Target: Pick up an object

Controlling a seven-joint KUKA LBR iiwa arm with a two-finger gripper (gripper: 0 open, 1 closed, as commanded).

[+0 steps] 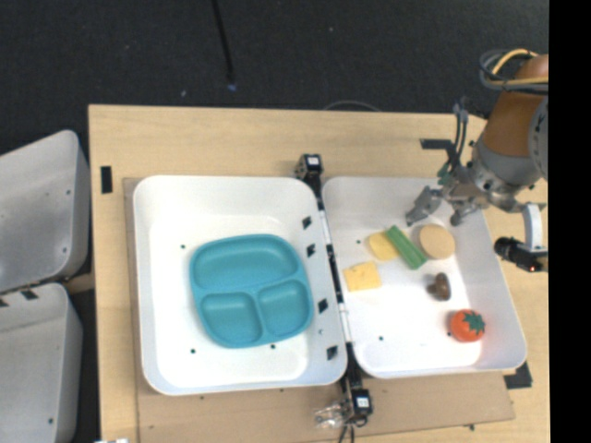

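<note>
Grey two-finger gripper [441, 208], fingers apparently spread and empty above the round tan biscuit-like piece [437, 241], may nudge the adjacent green stick [404, 245] on descent.

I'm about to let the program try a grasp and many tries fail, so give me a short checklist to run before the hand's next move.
1. Hand carries nothing: ok, fingers spread with nothing between them.
2. Hand is over the right bin: ok, near its far edge.
3. Nearest target free to grasp: not ok, the tan round piece touches the green stick.
4. An isolated target exists: ok, the tomato sits apart.
5. Hand height above the bin floor: cannot tell.
</note>
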